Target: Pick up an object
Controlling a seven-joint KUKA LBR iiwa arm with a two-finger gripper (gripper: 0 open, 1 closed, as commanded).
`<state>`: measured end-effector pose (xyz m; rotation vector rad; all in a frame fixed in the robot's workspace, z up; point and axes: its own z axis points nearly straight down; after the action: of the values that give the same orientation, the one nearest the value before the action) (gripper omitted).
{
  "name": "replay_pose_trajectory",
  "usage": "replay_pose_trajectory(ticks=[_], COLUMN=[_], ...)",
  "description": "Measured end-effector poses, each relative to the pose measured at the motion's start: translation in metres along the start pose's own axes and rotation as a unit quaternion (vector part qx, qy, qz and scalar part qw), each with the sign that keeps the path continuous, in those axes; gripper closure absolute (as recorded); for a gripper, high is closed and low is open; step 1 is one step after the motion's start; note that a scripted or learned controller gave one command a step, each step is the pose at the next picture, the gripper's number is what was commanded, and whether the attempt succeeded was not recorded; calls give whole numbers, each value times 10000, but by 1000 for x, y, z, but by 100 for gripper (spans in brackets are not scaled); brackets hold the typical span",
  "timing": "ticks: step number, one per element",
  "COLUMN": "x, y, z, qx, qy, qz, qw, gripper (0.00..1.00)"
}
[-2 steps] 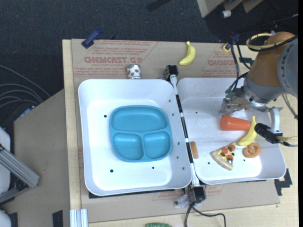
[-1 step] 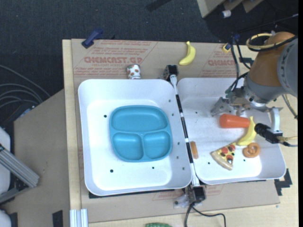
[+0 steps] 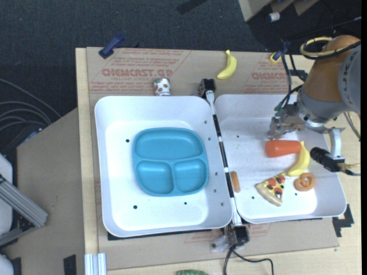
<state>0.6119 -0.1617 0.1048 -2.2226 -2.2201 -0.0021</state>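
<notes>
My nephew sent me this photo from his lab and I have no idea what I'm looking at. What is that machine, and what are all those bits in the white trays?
It is one photo from a camera fixed above a workbench, looking down at a slant. The grey and orange shape at the right is a robot arm reaching in. Its grasping part, the tool, sits low over the right bin, just above an orange carrot-like toy. I cannot tell whether it grips anything. That bin also holds a toy banana, a pizza slice and a small donut. The left bin holds a blue divided plate. A second banana lies on the board behind the bins. The arm's job is to pick up one object.
</notes>
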Motion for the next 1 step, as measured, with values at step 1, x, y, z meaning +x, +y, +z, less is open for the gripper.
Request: replay_pose_trajectory(ticks=[1], x=[0], y=[0], z=[0], qx=[3], qy=[1], qz=[0], qw=[10000], gripper=[0])
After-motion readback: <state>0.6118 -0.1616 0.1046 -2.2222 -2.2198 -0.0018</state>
